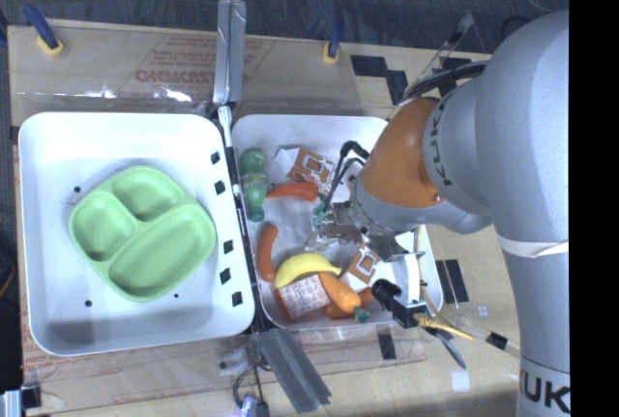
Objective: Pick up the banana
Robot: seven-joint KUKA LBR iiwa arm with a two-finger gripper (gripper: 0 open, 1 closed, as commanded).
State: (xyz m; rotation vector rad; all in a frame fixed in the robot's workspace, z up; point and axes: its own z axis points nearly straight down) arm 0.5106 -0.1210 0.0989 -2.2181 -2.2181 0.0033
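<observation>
Right bin [290, 127], near end: carrot [342, 292] and a red-and-white packet [302, 295], with the banana [306, 267] lying yellow and curved just above the packet, touching it. Beside it, an orange sausage-shaped piece [266, 251]. Mid-bin: gripper [332, 223] above the clutter, just beyond the banana; finger state cannot be told. Farther: red chilli [290, 192], green bottle [253, 183], snack packet [311, 165]. Left bin [58, 130]: green divided plate [143, 229].

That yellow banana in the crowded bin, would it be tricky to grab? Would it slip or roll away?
The banana looks smooth and curved, so it may slip or pivot when pinched. It lies against an orange carrot and a printed packet, which probably stop it rolling. It looks like a toy, likely stiff and light.
</observation>
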